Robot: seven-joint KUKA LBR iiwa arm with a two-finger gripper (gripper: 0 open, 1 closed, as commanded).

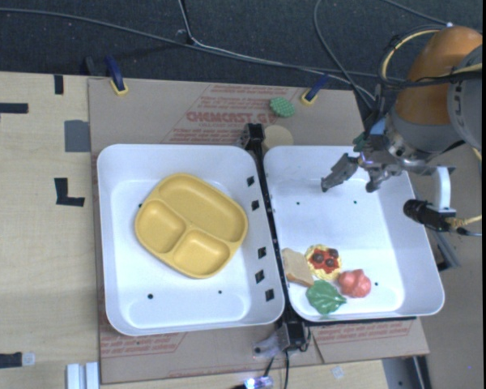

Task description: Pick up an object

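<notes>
While the gripper (355,177) hangs open and empty over the far part of the right bin (389,217), the toy foods (328,278) cluster at its near edge, touching. They look light and stiff; the red piece (355,283) offers the freest sides, though the bin wall is close.

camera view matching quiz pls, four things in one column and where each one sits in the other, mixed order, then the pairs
Things:
1. yellow tray
2. red toy
3. gripper
4. green scrubber

Places:
A. on the cardboard beyond the bins
B. near corner of the right bin
C. in the left bin
D. above the right bin's far end

Pairs: 1-C, 2-B, 3-D, 4-A
</notes>
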